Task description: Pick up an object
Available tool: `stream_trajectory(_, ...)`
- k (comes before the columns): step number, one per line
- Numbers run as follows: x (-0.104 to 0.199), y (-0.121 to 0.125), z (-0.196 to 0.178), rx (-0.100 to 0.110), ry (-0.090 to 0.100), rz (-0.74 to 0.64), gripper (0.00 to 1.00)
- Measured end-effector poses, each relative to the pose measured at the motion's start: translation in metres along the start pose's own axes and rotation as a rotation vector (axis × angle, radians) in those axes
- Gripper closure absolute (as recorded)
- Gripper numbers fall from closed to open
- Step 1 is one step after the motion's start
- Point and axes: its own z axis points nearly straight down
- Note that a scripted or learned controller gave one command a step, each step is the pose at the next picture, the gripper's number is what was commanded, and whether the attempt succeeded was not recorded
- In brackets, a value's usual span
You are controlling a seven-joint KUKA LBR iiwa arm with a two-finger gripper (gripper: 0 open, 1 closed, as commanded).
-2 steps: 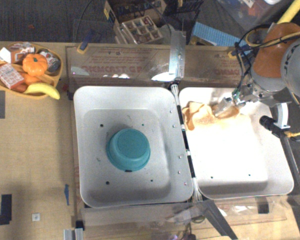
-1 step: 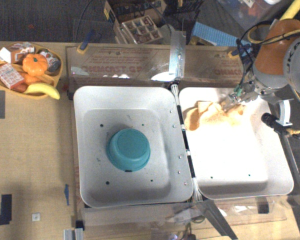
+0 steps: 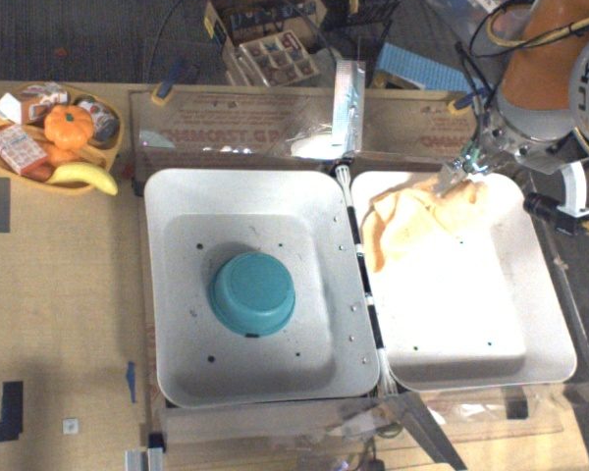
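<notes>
Camera view, read left to right: at the far left of the bench you have a yellow dish of toy food, with an orange pumpkin on top, a banana along its near edge and small printed boxes beside them. Next comes the left bin, and in its middle sits a teal bowl, turned upside down, apart from every wall. Behind the bins, a brown cardboard panel runs across, with a clear plastic strip standing upright where the two bins meet. The right bin holds a pale yellow cloth, crumpled in the far left part, one edge lying close to the dividing rim. The cloth rises at its far right corner towards the gripper, which hangs over the bin's far edge. You see the cloth corner drawn up and pinched at the fingertips, so the gripper is clamped on the cloth. The arm, grey with its orange band, enters from the upper right.
</notes>
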Motion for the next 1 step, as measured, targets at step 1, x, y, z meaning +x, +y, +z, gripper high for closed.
stream_trajectory(1,0.0468,0.0216,0.0002,0.002,0.003,-0.254,1.0)
